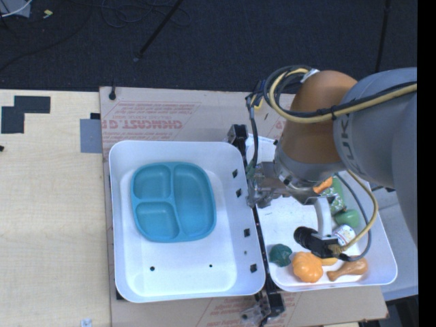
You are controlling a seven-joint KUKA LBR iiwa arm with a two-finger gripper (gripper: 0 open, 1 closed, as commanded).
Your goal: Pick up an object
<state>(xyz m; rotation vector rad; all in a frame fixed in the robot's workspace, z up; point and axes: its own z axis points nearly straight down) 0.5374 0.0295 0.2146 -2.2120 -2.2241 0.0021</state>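
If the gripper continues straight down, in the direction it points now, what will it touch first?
Probably the bare white floor of the right bin, near its left wall. The gripper hangs above that spot. The dark green toy and orange toy lie nearer the front, seemingly off that line, though depth is hard to judge.

A bulky grey arm [381, 135] with an orange wrist band [320, 114], looped by yellow-and-black cables [286, 107].

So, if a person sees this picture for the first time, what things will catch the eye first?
Probably the big grey arm with its orange band, which reaches in from the right and hangs over the right bin. Next comes the blue divided plate, lying alone in the left bin. Small colourful objects sit at the near end of the right bin, among them an orange piece and a dark green one.
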